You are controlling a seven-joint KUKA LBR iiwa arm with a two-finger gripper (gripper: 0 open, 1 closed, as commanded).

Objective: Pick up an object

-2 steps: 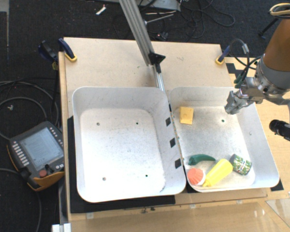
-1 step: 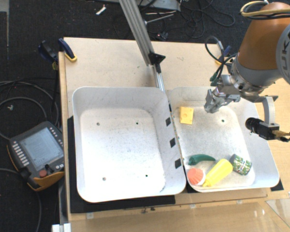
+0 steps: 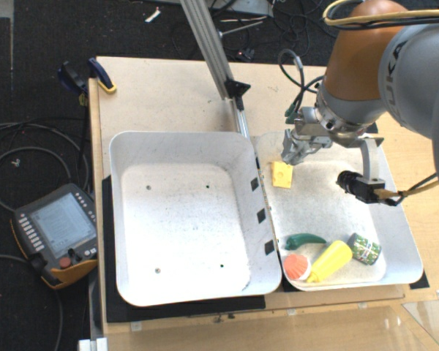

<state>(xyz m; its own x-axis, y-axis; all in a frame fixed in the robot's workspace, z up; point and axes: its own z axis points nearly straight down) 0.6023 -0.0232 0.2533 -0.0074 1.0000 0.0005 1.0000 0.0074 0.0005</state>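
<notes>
Nearest me, toys are crowding the right bin's point(image 3: 395, 218) near edge; my pincer point(image 3: 295, 152), grip state unclear, is hovering above the yellow block point(image 3: 282, 175), risking nudging it.

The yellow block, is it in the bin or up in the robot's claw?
In the bin. The yellow block lies on the floor of the right bin, just below the gripper, not between its fingers.

A pale wooden bench point(image 3: 168, 93) carries two shallow white bins touching side by side: the left bin point(image 3: 124, 269) toward nine o'clock, the right bin point(image 3: 395, 269) toward four o'clock. At the bench's ten o'clock corner lies a blue-and-yellow clamp point(image 3: 95, 75). A slanted metal post point(image 3: 208, 39) meets the bench near twelve o'clock.
</notes>
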